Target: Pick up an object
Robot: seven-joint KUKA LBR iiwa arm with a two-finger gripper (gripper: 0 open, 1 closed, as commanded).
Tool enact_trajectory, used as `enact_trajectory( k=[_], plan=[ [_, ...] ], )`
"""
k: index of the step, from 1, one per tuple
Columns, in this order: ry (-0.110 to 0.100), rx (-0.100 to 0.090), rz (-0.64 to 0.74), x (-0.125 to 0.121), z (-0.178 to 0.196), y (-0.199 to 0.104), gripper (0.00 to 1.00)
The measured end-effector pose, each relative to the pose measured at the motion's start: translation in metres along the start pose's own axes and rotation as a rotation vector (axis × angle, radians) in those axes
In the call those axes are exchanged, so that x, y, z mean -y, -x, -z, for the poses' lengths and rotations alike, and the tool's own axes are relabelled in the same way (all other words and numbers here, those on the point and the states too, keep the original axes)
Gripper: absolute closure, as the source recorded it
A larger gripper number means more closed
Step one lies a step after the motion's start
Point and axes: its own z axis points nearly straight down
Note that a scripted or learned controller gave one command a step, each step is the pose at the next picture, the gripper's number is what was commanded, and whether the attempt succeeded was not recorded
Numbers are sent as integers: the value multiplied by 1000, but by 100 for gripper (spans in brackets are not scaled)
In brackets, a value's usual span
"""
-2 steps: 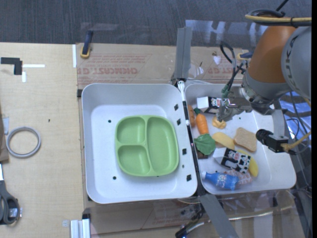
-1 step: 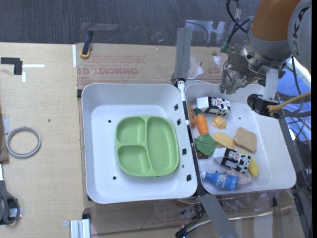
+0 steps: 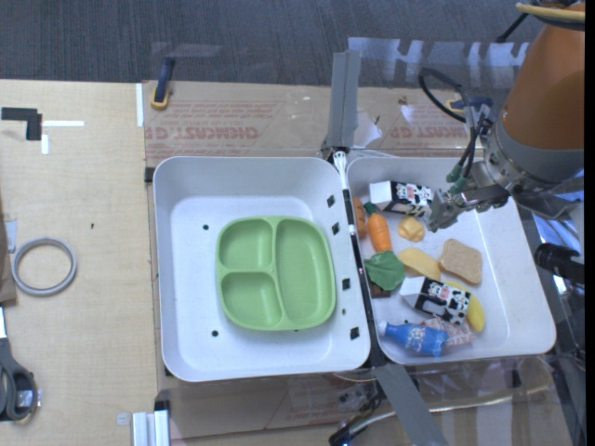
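Observation:
The right bin [image 3: 517, 277] holds several toy foods: an orange carrot [image 3: 378, 231], a green leaf piece [image 3: 385, 269], a yellow cheese wedge [image 3: 420, 263], a slice of bread [image 3: 461, 260], a small tan piece [image 3: 412, 230], two black-and-white cartons [image 3: 410, 194] [image 3: 442, 298], a yellow banana [image 3: 476, 315] and a blue bottle [image 3: 416, 338]. My gripper [image 3: 444, 214] hangs low over the bin's upper middle, just right of the tan piece. I see nothing between its fingers.
The left bin [image 3: 181, 277] holds a green three-compartment plate [image 3: 277, 272]. A grey ring of tape [image 3: 42, 266] lies on the wooden bench to the left. The arm's orange band [image 3: 550, 82] and cables occupy the upper right.

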Motion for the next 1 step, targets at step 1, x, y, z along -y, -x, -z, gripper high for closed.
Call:
enact_trajectory(
  k=[1],
  plan=[
    [1, -2, 479, 38, -158, 59, 100]
  ],
)
